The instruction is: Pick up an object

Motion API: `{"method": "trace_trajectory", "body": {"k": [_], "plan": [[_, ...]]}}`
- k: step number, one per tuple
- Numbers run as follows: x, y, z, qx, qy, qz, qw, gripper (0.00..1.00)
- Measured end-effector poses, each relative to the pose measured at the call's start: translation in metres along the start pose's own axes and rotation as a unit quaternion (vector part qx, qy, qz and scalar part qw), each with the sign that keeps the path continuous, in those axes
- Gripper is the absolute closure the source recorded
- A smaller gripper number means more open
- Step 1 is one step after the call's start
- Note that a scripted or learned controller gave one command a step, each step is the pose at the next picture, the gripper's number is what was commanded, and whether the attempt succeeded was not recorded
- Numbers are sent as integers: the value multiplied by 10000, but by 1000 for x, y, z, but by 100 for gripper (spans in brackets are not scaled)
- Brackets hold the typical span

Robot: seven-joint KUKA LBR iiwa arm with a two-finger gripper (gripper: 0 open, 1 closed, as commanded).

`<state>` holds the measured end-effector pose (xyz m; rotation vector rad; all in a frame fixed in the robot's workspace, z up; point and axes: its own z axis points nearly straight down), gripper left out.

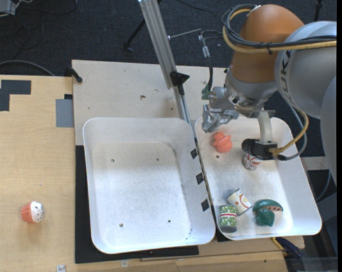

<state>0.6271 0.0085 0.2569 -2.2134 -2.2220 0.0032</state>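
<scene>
In the right bin (298, 208), near its far left corner, the gripper (215, 119) hangs just above an orange toy (221, 141); whether it is apart or together I cannot tell. This looks like the approach, with descent and closing next. The lumpy toy shows no clear long axis.

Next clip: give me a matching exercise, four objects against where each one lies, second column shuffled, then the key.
Things
1. orange toy
2. small can
3. green toy
4. red-and-white ball

Places
A. on the wooden bench, left of both bins
B. right bin, near corner
C. right bin, just under the tool
D. right bin, beside the arm's cable

Pairs: 1-C, 2-D, 3-B, 4-A
</scene>
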Motion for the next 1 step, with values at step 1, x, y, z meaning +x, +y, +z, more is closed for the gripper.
{"method": "trace_trajectory", "body": {"k": [1], "plan": [[56,-9,4,1,-1,-2,10000,100]]}}
